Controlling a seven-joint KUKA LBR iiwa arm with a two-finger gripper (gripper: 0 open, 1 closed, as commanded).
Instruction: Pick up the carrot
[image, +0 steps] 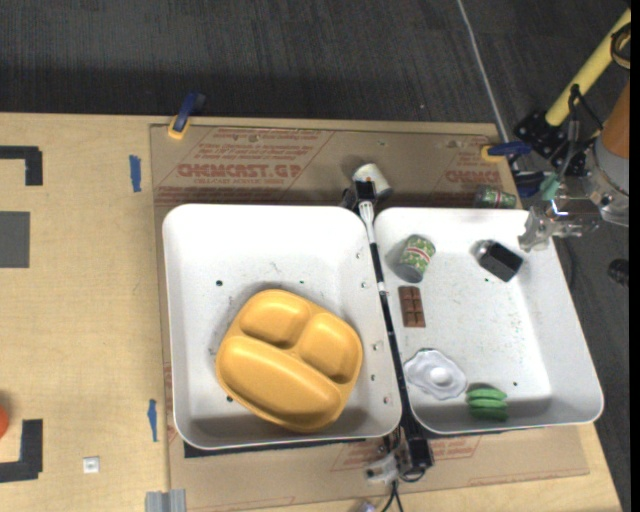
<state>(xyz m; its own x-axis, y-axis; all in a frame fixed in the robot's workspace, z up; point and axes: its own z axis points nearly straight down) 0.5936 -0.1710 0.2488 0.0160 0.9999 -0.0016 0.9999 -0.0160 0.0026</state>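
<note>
From the camera above, a light wooden bench (80, 330) carries a brown cardboard sheet (250, 165) printed with red lettering, and on it two shallow white plastic bins side by side.

The left bin (200, 250) holds a large, glossy yellow lump shaped like a bread loaf (290, 358), lying in its near half and close to the front wall.

The right bin (560, 340) holds several small things, well apart from one another:
- a short green-labelled can (417, 255), tilted, near the far left corner
- a flat brown chocolate-like bar (412, 306) just beside the left wall
- a clear, crumpled plastic piece with a white centre (434, 374) near the front
- a green ridged round item (487, 400) just beside it, at the front wall
- a small black block (499, 260) near the far right corner

The grey arm's hand (542, 226) hangs at the far right corner of the right bin, near the black block and apart from it. Whether it is open or closed cannot be told, and nothing can be seen in it.

A small orange-red patch (3, 420) sits on the bench at the left edge, cut off. Too little of it shows to tell whether it is the carrot.
</note>
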